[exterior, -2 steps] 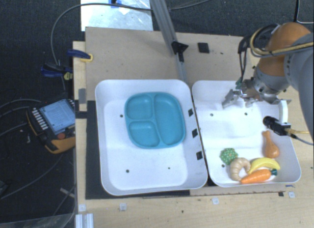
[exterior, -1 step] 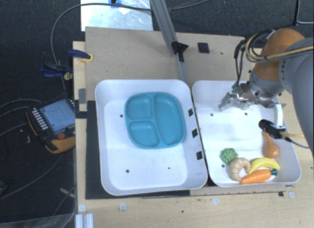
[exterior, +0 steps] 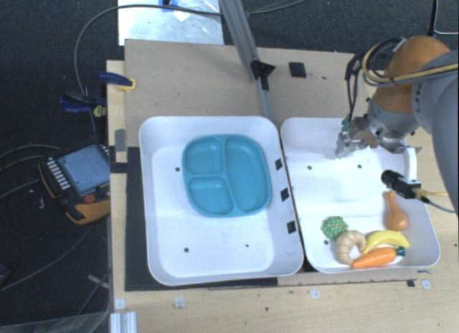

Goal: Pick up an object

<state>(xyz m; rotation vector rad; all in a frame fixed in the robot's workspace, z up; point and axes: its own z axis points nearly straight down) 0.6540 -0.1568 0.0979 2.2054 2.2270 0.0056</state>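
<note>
Object group, right bin [exterior: 315, 202], near corner toward the arm's side: five small moulded toy foods, smooth and plastic-looking. Green broccoli [exterior: 333, 227], knobbly rounded head, lies nearest the bin's middle. Pale beige shrimp [exterior: 349, 244], curled and ridged, sits just beside it and touches the orange carrot [exterior: 374, 257], a tapered cone lying along the near wall. Yellow banana [exterior: 387, 239], curved crescent, rests just above the carrot. Brown drumstick [exterior: 394, 213], pear-shaped with a narrow neck, stands apart along the right wall. Gripper [exterior: 351, 141], metallic grey, hangs over the far part of the same bin, well apart from the foods, nothing between its fingers; whether they are apart or together cannot be told. Above it, the grey arm with a rounded orange band [exterior: 419, 62]. Left bin [exterior: 161, 252]: shallow white tray with rounded corners, holding a blue plate [exterior: 226, 175], glossy, rounded-rectangular, three compartments, set toward the far edge. Both bins rest on a flat tan bench [exterior: 186, 80].
</note>
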